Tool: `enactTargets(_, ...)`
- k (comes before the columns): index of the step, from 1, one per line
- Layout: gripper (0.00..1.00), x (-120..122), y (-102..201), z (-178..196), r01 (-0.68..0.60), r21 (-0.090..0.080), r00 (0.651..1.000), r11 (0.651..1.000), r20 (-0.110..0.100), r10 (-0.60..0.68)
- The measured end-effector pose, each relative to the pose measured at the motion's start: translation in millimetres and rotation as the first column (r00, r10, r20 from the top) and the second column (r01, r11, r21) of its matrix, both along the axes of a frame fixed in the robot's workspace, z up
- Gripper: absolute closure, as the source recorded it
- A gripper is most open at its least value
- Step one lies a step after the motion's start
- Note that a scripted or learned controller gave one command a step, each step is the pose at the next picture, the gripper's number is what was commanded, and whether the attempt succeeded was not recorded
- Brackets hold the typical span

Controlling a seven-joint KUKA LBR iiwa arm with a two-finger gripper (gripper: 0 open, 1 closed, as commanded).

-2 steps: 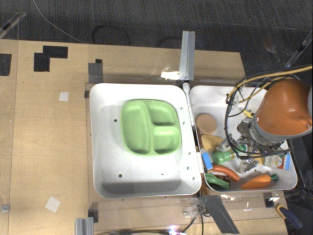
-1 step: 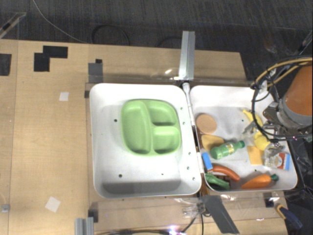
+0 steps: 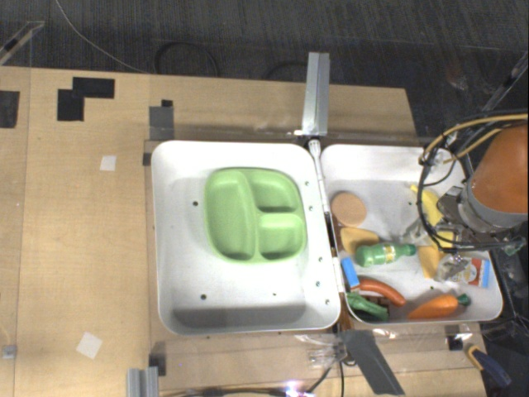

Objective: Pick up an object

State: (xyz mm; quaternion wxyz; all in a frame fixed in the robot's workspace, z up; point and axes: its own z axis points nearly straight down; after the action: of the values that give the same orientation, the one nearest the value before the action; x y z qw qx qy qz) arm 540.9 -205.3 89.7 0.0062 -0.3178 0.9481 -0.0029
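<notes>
Orange-banded arm low over the right bin (image 3: 388, 168)
Gripper (image 3: 456, 265) near its right edge; grip cannot be told, nothing visibly lifted yet

Landmark: left white bin (image 3: 178, 222). Green sectioned plate (image 3: 253, 214) lies inside it, roughly central, three compartments facing up. Metal post (image 3: 317, 93) stands just beyond the bin's far right corner. Black cut-out shapes (image 3: 83, 96) on the wooden bench (image 3: 74, 246), well left of the bin. Small pale squares (image 3: 88, 345) on bench, left of bin.
</notes>
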Motion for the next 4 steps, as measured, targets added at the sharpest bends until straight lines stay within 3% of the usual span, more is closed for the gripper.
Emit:
enactTargets(1, 0.00, 29, 30, 0, -0.124, -0.002, 0.992, 0.992, 0.002, 0.124)
enactTargets(2, 0.00, -27, 88, 1, 0.047, 0.002, 0.999, 0.999, 0.005, -0.047)
enactTargets(3, 0.00, 41, 40, 11, -0.087, 0.001, 0.996, 0.996, -0.004, 0.087)
enactTargets(4, 0.00, 18, 78, 1, -0.090, -0.002, 0.996, 0.996, 0.005, 0.090)
